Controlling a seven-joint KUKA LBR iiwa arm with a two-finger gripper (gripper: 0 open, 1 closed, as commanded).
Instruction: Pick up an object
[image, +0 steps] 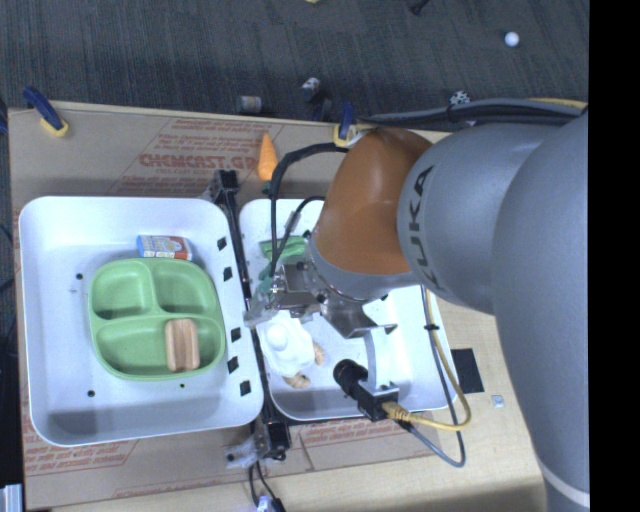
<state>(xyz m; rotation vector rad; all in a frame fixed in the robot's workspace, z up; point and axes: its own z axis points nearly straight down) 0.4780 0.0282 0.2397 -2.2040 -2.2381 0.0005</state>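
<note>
Open floor along the left bin's (40, 300) front and left edges. Centre blocked by green tray (155, 318) with bread roll (181, 344); small box (163, 245) behind. Right bin (420, 400) crowded by arm (450, 220), white bottle (284, 343), cables (435, 420).

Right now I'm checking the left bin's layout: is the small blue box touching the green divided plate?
Touching, or overlapping: in the camera view the small blue box sits at the green divided plate's upper rim with no white bin floor between them.

Small white object (283, 343) in right bin (330, 408), near its left wall.
</note>
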